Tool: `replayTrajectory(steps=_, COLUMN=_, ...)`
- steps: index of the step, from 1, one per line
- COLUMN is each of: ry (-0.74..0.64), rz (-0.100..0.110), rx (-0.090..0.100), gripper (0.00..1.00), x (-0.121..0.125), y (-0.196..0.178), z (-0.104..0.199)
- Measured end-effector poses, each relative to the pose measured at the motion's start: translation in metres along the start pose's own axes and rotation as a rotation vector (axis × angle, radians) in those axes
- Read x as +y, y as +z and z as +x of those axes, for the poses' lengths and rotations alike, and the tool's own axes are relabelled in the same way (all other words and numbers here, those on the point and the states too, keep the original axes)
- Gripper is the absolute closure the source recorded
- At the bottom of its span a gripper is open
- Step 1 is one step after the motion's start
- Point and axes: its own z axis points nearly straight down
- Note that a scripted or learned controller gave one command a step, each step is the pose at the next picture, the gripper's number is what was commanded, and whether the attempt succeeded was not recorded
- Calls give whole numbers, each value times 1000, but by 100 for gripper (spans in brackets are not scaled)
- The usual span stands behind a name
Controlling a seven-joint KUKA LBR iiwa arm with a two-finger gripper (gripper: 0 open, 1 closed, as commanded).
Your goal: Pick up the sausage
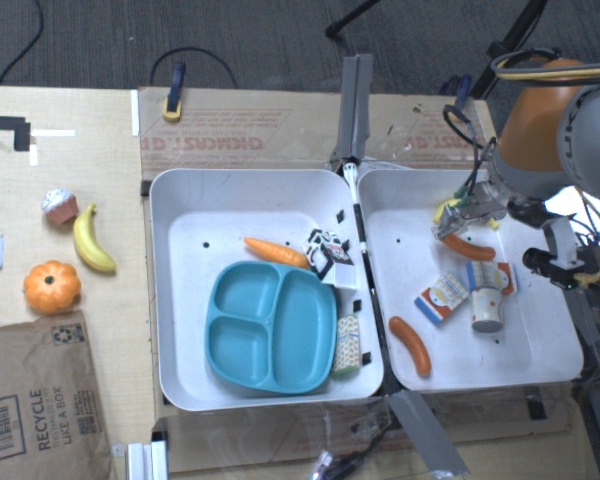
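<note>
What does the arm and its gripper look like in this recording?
The arm is a bulky rounded body in grey with a broad orange band above the wrist. Dark cables loop around its upper part. The gripper is a small metallic-grey assembly with a bit of yellow beside it; its details are too small to make out.

Even overhead light, soft shadows, slight blur.

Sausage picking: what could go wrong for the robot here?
There are two sausages: one right under the gripper, one near the bin's front edge, so it may go for either. A yellow item beside the gripper could get pinched instead. The can and small carton nearby could be bumped.
</note>
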Motion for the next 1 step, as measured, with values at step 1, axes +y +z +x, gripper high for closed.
replayTrajectory(steps=1, ry=-185, rz=1, rx=0, gripper=100, x=-16, y=-110, z=38)
